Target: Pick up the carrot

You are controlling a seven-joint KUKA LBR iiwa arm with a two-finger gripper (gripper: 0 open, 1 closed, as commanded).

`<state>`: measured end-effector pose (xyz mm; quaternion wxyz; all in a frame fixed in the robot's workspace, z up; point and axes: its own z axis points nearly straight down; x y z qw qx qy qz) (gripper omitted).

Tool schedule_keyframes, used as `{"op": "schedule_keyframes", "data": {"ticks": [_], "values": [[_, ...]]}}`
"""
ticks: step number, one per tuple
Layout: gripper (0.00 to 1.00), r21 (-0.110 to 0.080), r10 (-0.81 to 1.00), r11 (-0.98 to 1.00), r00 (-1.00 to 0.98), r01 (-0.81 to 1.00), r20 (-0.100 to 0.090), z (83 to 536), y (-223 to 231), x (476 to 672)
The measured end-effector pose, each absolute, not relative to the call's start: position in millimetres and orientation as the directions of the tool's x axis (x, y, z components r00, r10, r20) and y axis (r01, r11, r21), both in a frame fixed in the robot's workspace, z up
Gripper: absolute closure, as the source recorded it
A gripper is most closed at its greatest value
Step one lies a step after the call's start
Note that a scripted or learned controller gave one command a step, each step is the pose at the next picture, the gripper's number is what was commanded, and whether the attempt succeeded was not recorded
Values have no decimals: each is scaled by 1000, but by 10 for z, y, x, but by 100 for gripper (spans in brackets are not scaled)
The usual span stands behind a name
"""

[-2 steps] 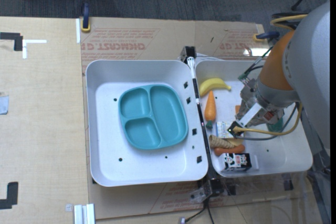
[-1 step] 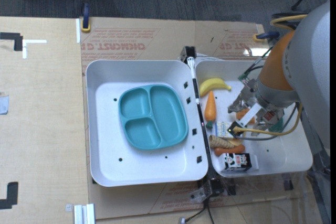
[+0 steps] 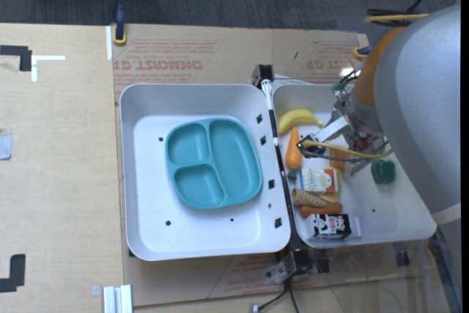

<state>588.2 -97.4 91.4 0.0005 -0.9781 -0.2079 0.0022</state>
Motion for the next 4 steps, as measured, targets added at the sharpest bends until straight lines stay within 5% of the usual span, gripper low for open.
{"op": "schedule_keyframes", "data": {"ticks": [1, 2, 3, 4], "values": [[0, -3, 470, -883, 883, 470, -4, 1910, -27, 5761], [0, -3, 550, -835, 835, 550, -4, 1908, -286, 5090], [0, -4, 332, -943, 943, 332, -5, 906, -997, 5368], [0, -3, 311, -950, 950, 311, -5, 911, -967, 5718]]}}
